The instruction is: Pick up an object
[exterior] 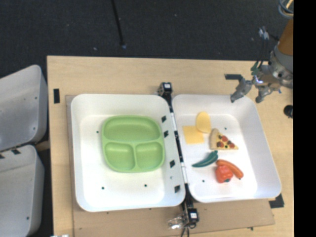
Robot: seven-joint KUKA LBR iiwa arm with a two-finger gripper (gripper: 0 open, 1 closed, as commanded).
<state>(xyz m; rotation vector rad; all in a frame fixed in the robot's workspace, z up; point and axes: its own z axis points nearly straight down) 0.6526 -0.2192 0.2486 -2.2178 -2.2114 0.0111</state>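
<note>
Two white bins are borne side by side on the table (59, 78).

The left bin (89, 191) is occupied by a green divided plate (133, 143), with bare white floor left all round it. In the right bin (256, 181) a yellow square slice (193, 135), a yellow rounded piece (203, 122), a pizza slice (221, 140), a red pepper (227, 171) and a green chili (206, 159) are clustered near the divider; its right side is left open. No writing can be read. The pincer (249, 92) is seen above the right bin's far corner, spread open, with nothing gripped.
</note>
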